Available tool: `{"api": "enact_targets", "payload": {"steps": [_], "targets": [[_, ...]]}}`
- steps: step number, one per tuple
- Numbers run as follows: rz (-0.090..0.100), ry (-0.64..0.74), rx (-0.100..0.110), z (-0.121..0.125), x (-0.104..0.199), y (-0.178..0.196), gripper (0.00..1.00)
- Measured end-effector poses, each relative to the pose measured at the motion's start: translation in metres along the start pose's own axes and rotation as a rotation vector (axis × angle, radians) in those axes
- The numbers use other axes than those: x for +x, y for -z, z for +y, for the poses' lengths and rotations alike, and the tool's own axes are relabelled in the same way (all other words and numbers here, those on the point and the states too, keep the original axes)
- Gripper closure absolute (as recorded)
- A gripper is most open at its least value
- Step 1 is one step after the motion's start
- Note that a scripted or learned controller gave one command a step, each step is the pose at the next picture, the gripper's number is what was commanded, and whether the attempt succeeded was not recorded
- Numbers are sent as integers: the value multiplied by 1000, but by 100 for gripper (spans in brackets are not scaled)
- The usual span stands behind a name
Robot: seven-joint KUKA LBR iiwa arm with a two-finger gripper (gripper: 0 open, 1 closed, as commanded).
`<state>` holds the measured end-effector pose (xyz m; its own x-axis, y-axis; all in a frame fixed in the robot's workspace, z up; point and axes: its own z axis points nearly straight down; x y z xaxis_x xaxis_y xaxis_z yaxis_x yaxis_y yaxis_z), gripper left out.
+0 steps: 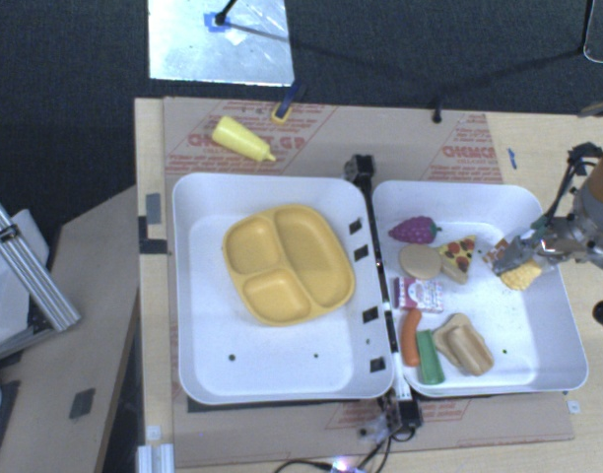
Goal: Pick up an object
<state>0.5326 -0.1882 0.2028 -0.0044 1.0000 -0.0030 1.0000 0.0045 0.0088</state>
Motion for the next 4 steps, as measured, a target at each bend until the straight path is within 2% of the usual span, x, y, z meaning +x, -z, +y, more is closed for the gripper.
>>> {"api": "enact_targets", "payload": {"steps": [1, 3, 4], "targets": [[1, -1, 3, 2, 0, 23, 100], [5, 5, 8, -5, 102, 7, 100], [6, 7, 7, -10, 163, 18, 100]]}}
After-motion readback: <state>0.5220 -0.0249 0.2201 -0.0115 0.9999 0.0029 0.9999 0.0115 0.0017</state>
